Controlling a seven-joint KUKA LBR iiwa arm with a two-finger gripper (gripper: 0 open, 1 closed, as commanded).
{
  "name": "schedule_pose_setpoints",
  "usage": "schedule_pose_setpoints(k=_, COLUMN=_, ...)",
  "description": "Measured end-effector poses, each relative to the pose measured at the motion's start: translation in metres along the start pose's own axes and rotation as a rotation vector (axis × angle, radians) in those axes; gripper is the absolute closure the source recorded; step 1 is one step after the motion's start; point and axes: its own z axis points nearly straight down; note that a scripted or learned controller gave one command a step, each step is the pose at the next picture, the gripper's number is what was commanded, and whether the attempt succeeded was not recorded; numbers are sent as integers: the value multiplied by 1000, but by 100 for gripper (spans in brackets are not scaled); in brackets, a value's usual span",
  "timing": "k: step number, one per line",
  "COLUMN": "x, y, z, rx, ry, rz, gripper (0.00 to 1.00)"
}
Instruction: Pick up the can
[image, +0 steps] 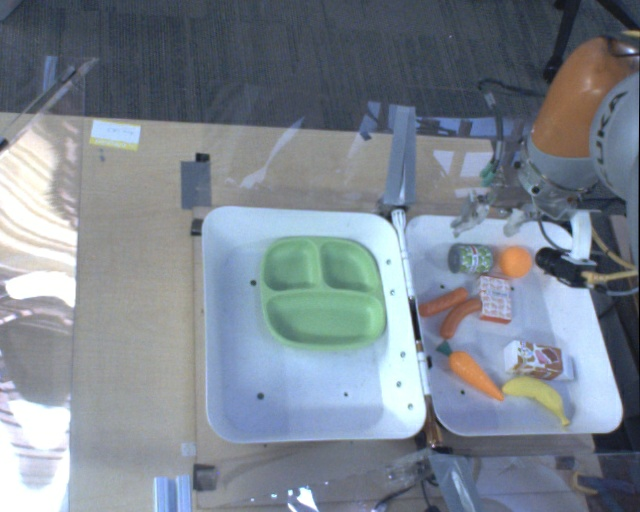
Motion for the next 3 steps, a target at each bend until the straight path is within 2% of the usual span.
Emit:
schedule_pose_setpoints(k=1, x=-14, y=-58, z=90, rx=-17, ry=-4, rz=-82, gripper=0)
schedule_pose_setpoints(k=2, x=-16, y=-54, z=77, rx=-31, ry=-11, rz=-83, gripper=100)
schedule_pose_setpoints(k=3, x=53, y=-16, z=-17, rx=-4, ry=-1, rz=140, gripper=100)
